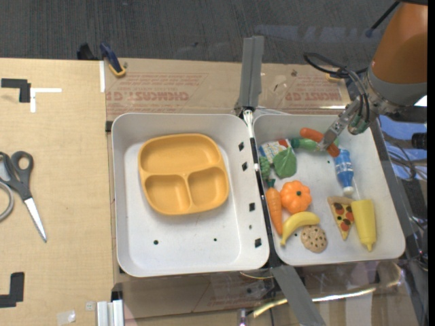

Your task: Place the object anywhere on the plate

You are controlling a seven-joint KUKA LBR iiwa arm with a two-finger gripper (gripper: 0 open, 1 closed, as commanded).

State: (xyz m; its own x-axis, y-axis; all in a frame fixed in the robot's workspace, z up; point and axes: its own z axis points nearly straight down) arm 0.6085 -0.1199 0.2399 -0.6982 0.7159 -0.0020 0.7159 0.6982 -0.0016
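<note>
While the orange divided plate (182,172) sits bare in the left bin (129,236), every toy food lies in the right bin (387,246), so nothing has yet been placed. At the far right corner of that bin the gripper (333,138) hangs low, its dark fingers narrow and pointing down-left, their tips at or just beside the near end of an orange-red sausage (311,134). Whether they actually pinch it I cannot tell; contact looks likely, a grasp does not show. That sausage seems the chosen object: it stretches away from the gripper toward the plate side, its long axis roughly left to right, so the fingers meet it end-on, not across its width. Just below the gripper lies a small blue-and-white bottle (344,169), and beyond the sausage a green leaf (285,161). From the gripper the plate lies well apart, to its left across the wall between the bins, so the carry must lift over that wall.
</note>
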